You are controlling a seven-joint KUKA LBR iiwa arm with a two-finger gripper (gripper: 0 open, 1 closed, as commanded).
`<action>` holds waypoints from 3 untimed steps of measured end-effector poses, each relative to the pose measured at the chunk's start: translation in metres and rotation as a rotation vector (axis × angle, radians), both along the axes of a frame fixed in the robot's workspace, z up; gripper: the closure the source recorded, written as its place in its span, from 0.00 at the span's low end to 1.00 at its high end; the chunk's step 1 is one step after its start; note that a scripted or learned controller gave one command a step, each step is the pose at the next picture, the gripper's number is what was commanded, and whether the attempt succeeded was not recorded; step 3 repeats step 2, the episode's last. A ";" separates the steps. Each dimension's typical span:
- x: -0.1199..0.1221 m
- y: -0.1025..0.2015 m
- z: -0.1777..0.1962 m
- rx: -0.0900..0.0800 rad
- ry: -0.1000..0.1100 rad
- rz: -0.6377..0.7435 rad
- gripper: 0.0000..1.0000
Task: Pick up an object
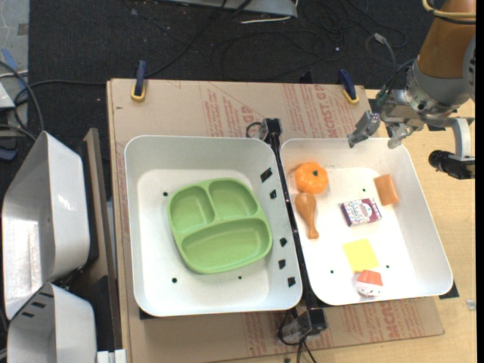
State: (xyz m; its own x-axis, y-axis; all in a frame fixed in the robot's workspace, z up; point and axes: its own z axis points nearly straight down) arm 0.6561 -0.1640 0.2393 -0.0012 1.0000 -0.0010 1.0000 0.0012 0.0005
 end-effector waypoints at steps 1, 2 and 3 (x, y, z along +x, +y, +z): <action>-0.004 -0.054 -0.154 0.006 0.005 -0.006 0.00; -0.001 -0.053 -0.135 -0.001 -0.004 0.001 1.00; -0.001 -0.053 -0.135 -0.001 -0.004 0.001 1.00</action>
